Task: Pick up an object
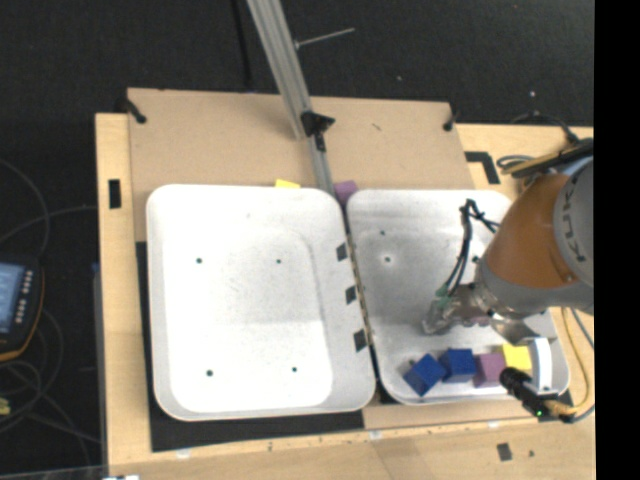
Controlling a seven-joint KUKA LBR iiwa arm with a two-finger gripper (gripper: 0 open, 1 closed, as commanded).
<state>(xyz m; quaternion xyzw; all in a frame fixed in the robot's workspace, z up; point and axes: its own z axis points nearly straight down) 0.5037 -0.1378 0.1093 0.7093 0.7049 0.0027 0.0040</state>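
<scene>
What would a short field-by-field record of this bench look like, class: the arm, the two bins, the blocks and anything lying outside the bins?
arm: grey with orange band, reaching over the right bin
gripper: gripper low inside the right bin
left bin: left bin, white
blocks in right bin: two blue blocks, purple block, yellow block, all along the near edge
outside bins: yellow piece and purple piece at the far rims

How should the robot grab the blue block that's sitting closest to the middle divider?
Probably from straight above, with the fingers closing on two opposite flat sides of the small blue cube-shaped block. It lies turned at an angle in the shallow white right-hand bin, so the two-finger gripper would need to rotate to match. Its left side is free; a second blue block crowds its right.
</scene>
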